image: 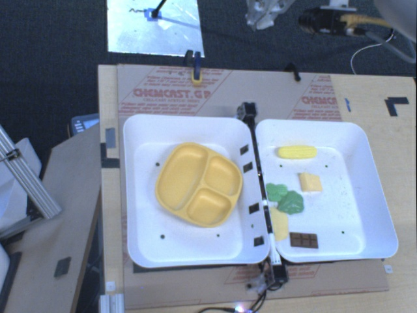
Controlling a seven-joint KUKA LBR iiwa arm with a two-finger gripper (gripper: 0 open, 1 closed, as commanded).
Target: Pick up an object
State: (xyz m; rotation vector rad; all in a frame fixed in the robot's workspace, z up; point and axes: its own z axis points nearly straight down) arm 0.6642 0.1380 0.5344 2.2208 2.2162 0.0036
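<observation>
Gripper (266, 19) hangs high at top, jaws pointing down.

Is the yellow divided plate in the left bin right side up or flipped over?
Right side up: the plate shows its three hollow compartments facing up.

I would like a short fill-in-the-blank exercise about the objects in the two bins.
1. The yellow divided plastic plate lies in the ____ white bin.
2. The plate has ____ compartments.
3. The small brown chocolate bar lies in the ____ bin.
4. The ____ leafy toy lies below the yellow corn cob.

Missing words: left; three; right; green
</observation>
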